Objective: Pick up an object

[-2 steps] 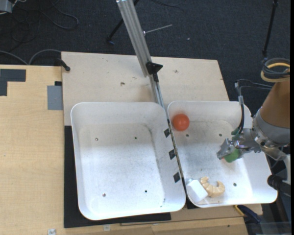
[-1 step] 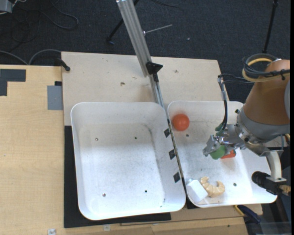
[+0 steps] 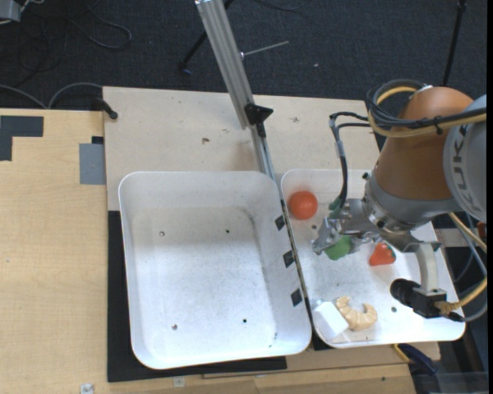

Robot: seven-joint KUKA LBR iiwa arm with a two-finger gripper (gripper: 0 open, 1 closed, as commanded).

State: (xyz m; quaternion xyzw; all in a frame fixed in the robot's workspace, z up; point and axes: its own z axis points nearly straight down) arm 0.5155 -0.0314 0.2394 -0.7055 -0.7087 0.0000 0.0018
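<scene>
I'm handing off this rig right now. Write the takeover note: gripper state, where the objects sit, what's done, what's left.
Gripper: down in the right bin, near its left wall, right at a green object. The view does not settle whether it has a grasp, so count nothing as held.
Objects, all in the right bin: orange ball near the top left corner; red object right of the gripper, partly under the arm; beige object and white block at the near edge.
Left bin: no objects to report.
Done: arm brought down to the green object.
Left: confirm a grasp and lift.
</scene>
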